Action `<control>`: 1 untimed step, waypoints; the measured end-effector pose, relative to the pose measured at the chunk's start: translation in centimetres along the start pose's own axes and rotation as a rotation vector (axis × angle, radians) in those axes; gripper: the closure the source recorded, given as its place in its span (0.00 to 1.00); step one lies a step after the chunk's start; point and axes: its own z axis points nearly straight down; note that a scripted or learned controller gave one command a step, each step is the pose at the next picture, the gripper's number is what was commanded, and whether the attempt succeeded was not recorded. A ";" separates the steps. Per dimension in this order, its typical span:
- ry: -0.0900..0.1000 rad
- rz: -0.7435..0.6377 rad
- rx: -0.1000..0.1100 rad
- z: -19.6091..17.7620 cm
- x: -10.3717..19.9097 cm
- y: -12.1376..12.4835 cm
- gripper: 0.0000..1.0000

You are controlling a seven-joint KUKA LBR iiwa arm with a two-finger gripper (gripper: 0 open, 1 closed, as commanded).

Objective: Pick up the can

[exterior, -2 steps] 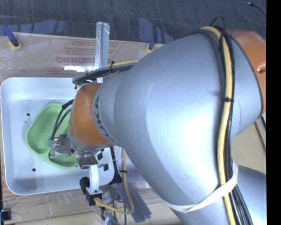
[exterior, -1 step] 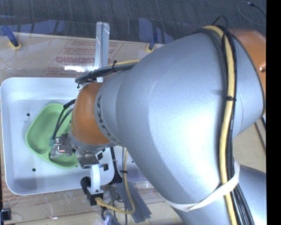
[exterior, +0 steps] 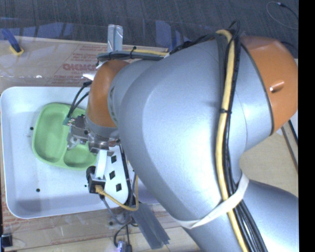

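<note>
The two-finger gripper (exterior: 75, 136) hangs over the right-hand part of a pale green, rounded plastic dish (exterior: 48, 133). The dish lies in the shallow white plastic bin (exterior: 21, 193) and serves here as the mark for everything else. The thick grey metal arm (exterior: 199, 140), with its orange band (exterior: 101, 101) just right of the dish and above the wrist, covers all the ground to the dish's right. So I cannot tell where the can lies. My guess is that it sits under the wrist at the dish's right side, or further right beneath the arm, since the bin floor left of and in front of the dish is plain white. Whether the gripper is wide or narrow I cannot tell either, because the wrist hides its working end. The step in hand looks like the descent for a grasp. To do it well, the gripper should open wider than the can before going down, centre over the can rather than over the dish's rim, and turn so that it closes across the round side. If the can stands in or against the dish, the raised rim could catch one side or tip the can. A straight descent, a firm close and a slow vertical lift therefore seem wise. A smooth can may slip, and the light dish may be dragged along.
</note>
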 end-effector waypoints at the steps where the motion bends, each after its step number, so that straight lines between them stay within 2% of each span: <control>1: -0.054 0.083 0.045 0.4 8.8 2.0 0.00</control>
